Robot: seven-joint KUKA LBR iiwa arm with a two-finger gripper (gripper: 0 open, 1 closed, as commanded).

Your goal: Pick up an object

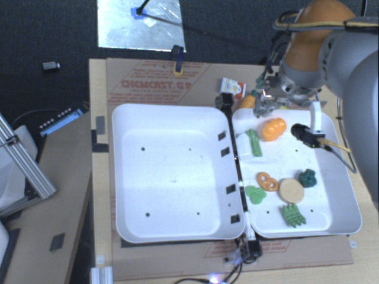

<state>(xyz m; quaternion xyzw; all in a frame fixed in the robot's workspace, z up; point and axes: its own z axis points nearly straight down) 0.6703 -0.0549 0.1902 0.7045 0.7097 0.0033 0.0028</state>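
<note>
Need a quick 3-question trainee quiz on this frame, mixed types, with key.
1. True or false: the orange pepper lies in the left bin.
2. Which lies nearest the round tan disc? A) pretzel B) green stick C) cardboard sheet
3. Fill in: the end effector hovers over the far edge of the ___ bin.

Key: 1 false, it lies in the right bin. 2 A. 3 right.

bench [71,176] | cardboard sheet [154,78] on it | two white bins [172,176] atop, apparently
</note>
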